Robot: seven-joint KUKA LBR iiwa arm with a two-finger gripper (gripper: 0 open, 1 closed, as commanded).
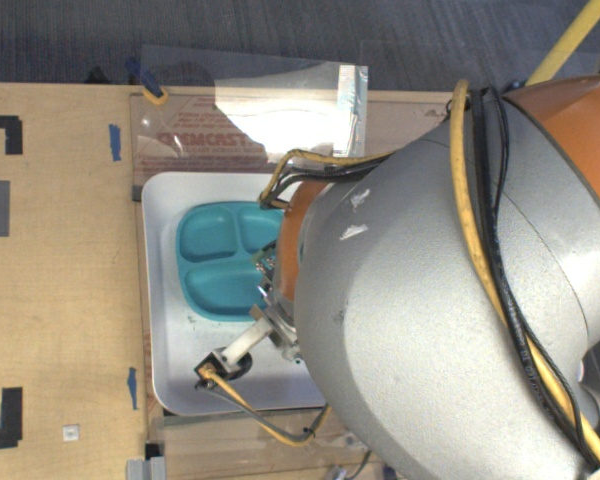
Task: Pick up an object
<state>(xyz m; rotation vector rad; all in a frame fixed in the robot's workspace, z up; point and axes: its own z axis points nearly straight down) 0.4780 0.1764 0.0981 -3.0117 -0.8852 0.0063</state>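
Note:
A teal divided plate lies in the left white bin, in its upper half. My grey arm with its orange band hangs low over the bin and covers the plate's right side. The gripper sits at the plate's right edge, mostly hidden beneath the wrist. Whether anything is in it is hidden from this view.
A clear plastic sheet lies behind the bin at the bench's far edge. The brown bench top stretches to the left, with black markings and bits of blue tape. The arm's bulk blocks the whole right side.

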